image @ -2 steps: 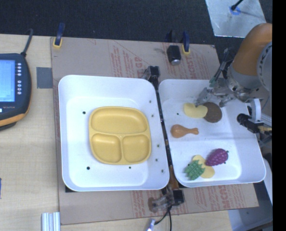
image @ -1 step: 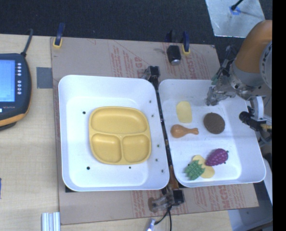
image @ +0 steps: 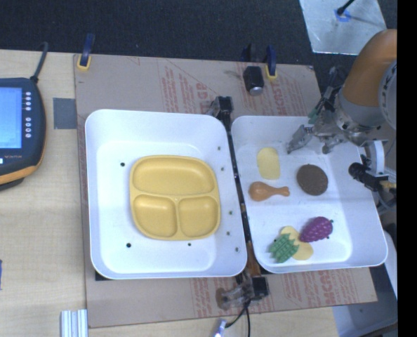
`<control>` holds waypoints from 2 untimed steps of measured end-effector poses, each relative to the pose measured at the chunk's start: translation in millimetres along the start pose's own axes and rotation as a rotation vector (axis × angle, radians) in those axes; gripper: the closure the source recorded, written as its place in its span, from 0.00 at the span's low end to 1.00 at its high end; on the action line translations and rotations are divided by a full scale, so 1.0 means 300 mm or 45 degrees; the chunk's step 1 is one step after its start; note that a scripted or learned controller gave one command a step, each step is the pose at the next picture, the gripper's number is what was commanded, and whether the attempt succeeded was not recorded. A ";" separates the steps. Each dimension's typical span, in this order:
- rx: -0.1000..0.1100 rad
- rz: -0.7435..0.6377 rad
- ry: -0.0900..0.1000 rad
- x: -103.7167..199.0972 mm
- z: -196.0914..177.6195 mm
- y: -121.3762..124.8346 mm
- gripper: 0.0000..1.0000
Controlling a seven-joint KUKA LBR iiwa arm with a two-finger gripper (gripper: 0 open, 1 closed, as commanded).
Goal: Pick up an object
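The right bin [image: 363, 255] holds several toy foods. A pale yellow piece [image: 268, 162] lies near its far left, with a brown round patty [image: 312, 179] to its right. An orange-brown drumstick [image: 268, 191] lies below them. Purple grapes [image: 316, 228], a green leafy piece [image: 283, 247] and a yellow piece [image: 301, 251] cluster near the front. My gripper [image: 308, 146] hangs over the bin's far right part, just beyond the patty and right of the pale yellow piece. It is open, with nothing between its fingers.
The left bin [image: 110, 251] holds a yellow divided plate [image: 175, 195]. A teach pendant [image: 8, 128] lies at the bench's left edge. Clamps [image: 253, 78] stand at the cardboard's far edge, and cables [image: 238, 297] sit at the front between the bins.
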State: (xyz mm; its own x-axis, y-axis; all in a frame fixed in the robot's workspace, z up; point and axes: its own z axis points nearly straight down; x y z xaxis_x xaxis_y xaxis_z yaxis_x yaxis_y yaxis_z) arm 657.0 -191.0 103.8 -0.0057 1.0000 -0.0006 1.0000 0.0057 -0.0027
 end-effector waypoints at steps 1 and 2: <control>0.002 0.002 0.000 0.025 0.041 -0.147 0.00; 0.002 0.001 0.000 -0.028 0.041 -0.278 0.00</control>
State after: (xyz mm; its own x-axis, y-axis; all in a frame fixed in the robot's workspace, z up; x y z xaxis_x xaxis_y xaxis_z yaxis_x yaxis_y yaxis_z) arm 573.7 -200.0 91.6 -0.0045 1.0000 -0.0010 1.0000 0.0045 -0.0041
